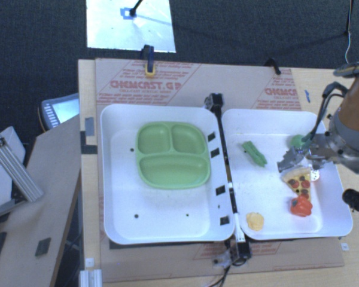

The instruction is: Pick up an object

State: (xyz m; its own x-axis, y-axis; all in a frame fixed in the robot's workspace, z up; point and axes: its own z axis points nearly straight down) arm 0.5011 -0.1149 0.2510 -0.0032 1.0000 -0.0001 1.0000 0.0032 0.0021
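In the right bin (329,220) a pizza slice toy (299,180) lies flat near the middle of the right half, its yellow wedge dotted with dark red rounds. The gripper (293,159) hangs right over its upper left corner, just beside or touching it; from where I stand I cannot tell which. I cannot tell either how the metal tips are set, since they blur into one grey shape against the white floor, and nothing is clearly caught between them.

Just below the pizza slice sits a red-orange toy (301,206), lumpy, perhaps a pepper or tomato, near but apart from it. Further toward the front left corner of the same bin rests a small yellow piece (255,221), well away from the gripper. A green pod-shaped toy (254,153) lies at a slant in the bin's left half, and another green bit (297,140) peeks out just behind the gripper, partly hidden by it.

The arm (353,115) comes in from the right edge, its orange band showing above the wrist.

The left bin (116,220) holds a pale green divided plate (172,155), three compartments, lying flat near the middle. Both bins sit side by side on a cardboard sheet (185,79) with red lettering, spread over the bench (84,82).
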